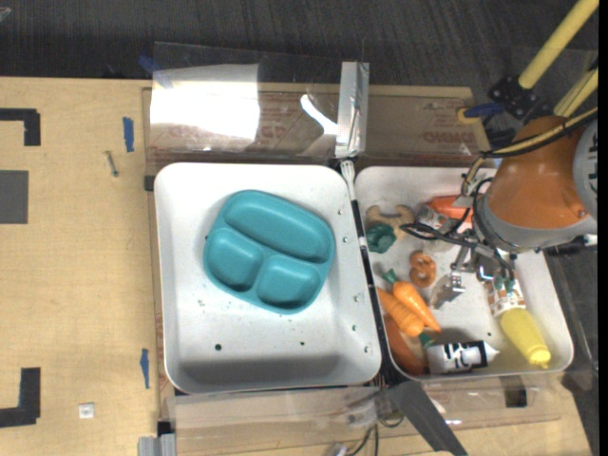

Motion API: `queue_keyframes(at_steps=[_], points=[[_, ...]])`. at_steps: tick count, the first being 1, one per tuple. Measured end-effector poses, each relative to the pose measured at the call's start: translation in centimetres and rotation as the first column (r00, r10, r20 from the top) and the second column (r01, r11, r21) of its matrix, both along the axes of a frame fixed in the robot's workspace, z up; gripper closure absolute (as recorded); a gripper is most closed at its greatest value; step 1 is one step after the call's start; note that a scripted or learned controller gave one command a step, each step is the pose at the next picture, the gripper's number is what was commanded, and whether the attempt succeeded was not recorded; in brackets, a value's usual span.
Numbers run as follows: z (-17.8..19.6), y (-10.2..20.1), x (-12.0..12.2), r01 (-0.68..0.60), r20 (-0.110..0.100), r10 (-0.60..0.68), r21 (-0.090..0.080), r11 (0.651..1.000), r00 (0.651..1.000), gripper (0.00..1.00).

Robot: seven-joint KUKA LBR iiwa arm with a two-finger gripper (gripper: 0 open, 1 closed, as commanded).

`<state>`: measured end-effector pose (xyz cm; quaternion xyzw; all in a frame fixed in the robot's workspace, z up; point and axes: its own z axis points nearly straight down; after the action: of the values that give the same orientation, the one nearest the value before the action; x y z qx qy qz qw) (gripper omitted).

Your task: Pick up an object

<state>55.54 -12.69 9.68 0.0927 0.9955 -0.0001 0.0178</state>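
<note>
The arm, entering from 3 o'clock, carries its gripper (465, 272) low inside the right bin (560, 340), among the clutter. Whether anything sits in the gripper cannot be told: its metal parts blur into the items beneath. Candidate objects lie close around it: a carrot (410, 299) at 8 o'clock, a yellow bottle (525, 335) at 4 o'clock, a small dark bottle (463, 355) at 6 o'clock, and a green piece (381, 238) at 10 o'clock. The left bin (180, 283) holds a teal divided tray (269, 250). By this evidence the reach is done; a confirmed grasp and the lift appear to remain.
</note>
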Motion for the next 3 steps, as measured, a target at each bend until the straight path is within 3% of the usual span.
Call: queue_keyframes(at_steps=[1, 2, 3], points=[[0.0, -2.6, -6.2, -0.143, 0.01, 0.143, -0.011, 0.99, 0.99, 0.0], [-0.2, 2.8, -5.9, -0.282, 0.01, 0.282, -0.017, 0.959, 0.959, 0.0], [-0.5, 2.9, -5.0, -0.228, -0.01, 0.228, -0.008, 0.974, 0.974, 0.0]])
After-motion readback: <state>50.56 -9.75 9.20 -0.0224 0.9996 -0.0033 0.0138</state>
